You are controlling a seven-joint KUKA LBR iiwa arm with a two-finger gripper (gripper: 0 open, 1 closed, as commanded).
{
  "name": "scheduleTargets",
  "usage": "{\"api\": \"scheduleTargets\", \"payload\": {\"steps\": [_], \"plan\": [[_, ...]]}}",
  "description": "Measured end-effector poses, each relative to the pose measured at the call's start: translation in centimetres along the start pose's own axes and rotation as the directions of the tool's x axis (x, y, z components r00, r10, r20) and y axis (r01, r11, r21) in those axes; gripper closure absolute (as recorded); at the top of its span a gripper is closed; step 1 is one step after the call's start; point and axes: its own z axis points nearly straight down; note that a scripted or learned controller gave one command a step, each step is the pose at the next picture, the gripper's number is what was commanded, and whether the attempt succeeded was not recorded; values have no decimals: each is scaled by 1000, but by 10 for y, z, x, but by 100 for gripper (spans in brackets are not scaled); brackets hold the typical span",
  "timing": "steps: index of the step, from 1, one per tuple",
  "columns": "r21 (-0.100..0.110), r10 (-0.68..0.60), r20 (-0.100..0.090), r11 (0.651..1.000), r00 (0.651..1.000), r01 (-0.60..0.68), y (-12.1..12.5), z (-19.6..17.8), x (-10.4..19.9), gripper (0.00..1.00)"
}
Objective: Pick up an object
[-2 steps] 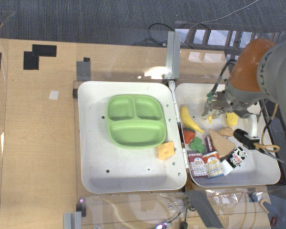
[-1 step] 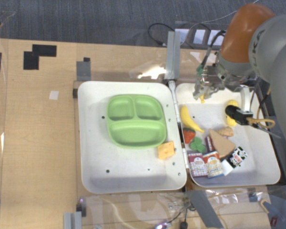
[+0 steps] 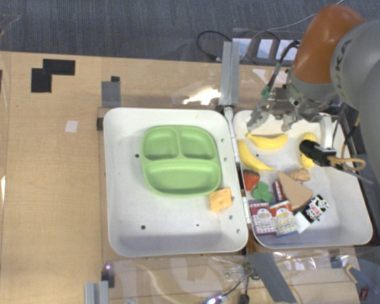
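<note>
The two-finger gripper [image 3: 270, 116] is being held with fingers apart, gripping nothing. A curved yellow plastic banana [image 3: 267, 140] is lying just below it; a green divided plate [image 3: 180, 159] is sitting well left

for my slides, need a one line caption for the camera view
Gripper poised over bananas in the cluttered right bin; the left bin holds a green divided plate and a cheese wedge.

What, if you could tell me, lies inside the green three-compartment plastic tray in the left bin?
The green three-compartment plastic tray shows bare green plastic in all three compartments. A yellow cheese-like wedge lies outside it, beside its near right corner. The white bin floor beneath the tray is covered.
</note>
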Motion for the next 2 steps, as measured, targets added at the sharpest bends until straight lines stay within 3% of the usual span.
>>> {"api": "scheduleTargets", "payload": {"steps": [1,2], "plan": [[0,25,1,1000,1000,-25,-26,94,-82,0],[22,86,1,996,996,-86,17,101,-36,0]]}}
